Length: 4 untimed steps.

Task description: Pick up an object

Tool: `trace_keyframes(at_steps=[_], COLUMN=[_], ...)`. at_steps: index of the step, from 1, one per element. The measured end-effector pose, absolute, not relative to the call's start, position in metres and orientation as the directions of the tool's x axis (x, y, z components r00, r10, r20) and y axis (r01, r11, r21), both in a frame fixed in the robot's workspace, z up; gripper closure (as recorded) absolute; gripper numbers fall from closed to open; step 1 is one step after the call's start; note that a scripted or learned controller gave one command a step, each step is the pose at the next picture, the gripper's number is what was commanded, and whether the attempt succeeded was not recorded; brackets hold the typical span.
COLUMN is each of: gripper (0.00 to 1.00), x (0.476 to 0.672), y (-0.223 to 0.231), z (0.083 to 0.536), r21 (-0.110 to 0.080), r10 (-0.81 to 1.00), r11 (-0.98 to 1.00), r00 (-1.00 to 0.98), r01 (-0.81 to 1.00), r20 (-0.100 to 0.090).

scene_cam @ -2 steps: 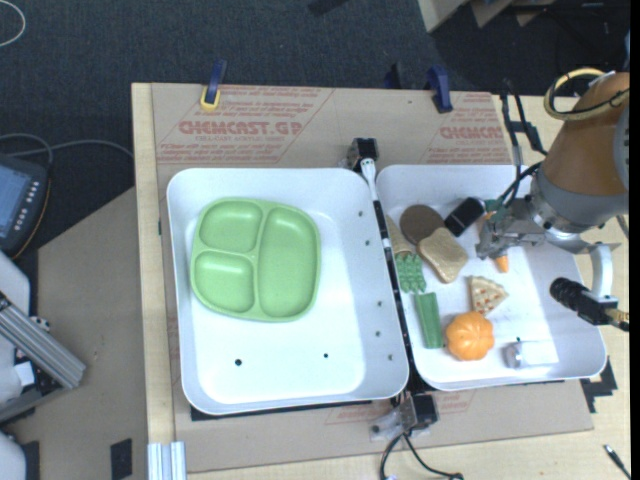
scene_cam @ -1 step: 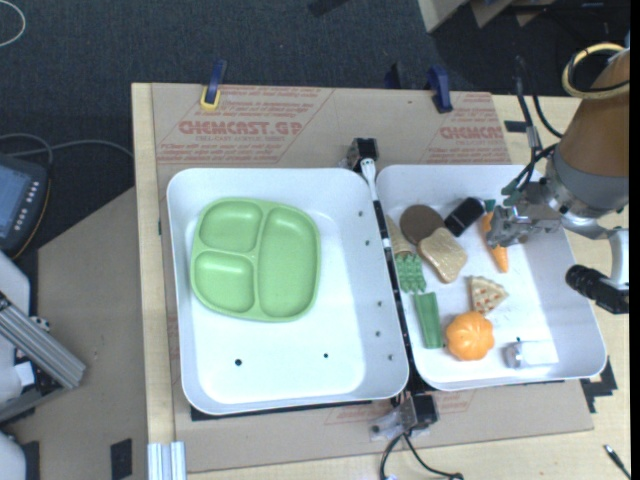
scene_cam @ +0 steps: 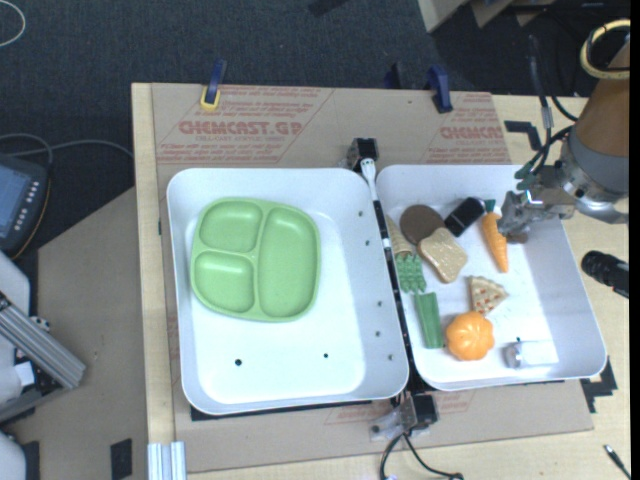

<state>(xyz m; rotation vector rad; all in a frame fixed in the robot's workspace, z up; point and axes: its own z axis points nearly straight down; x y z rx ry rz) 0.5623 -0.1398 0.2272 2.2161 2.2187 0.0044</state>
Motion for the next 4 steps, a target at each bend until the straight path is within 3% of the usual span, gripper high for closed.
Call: trace_keyframes(at_steps=[2,4], gripper=[1.0,1.0], x=[0.604,0.641], y=[-0.033,0.077], z=[0.244,0.215], r21=[0.005,0.003], r10=[1.0,1.0], r11=[0.007,0.006], r00=[-0.007,-0.006], r01=[1.0,1.0], r20=[0.001,0.001])
